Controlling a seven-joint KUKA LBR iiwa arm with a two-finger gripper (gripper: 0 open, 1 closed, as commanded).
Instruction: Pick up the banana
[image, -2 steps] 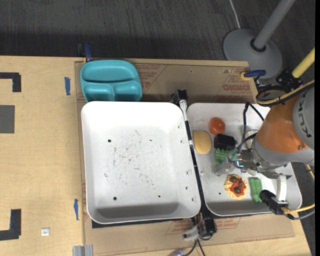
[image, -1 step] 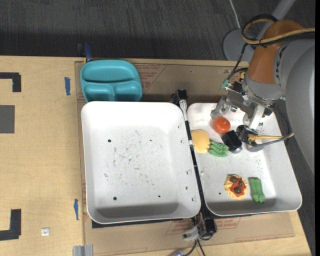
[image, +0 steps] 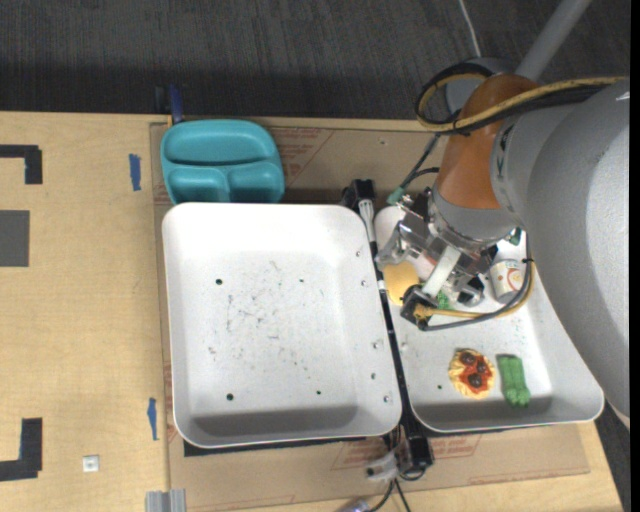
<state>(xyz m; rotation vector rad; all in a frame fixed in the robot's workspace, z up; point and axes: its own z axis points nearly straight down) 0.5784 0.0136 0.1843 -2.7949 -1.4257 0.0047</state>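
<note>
Jaws (image: 428, 300) are hovering low, grip state I cannot tell; a curved yellow banana (image: 400, 280) is lying just beside them, not yet lifted.

Gripper (image: 432, 296) low in right bin (image: 560, 400), over yellow banana (image: 398, 280) near bin's 10 o'clock corner. Pizza slice toy (image: 471, 371) and green piece (image: 514, 380) toward 6 o'clock. Teal tray (image: 221, 160) beyond left bin (image: 270, 320), 12 o'clock.

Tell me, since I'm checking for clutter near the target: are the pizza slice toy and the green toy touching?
Apart. The camera view shows a bare strip of white bin floor between the pizza slice toy and the green toy, which lie side by side.
</note>
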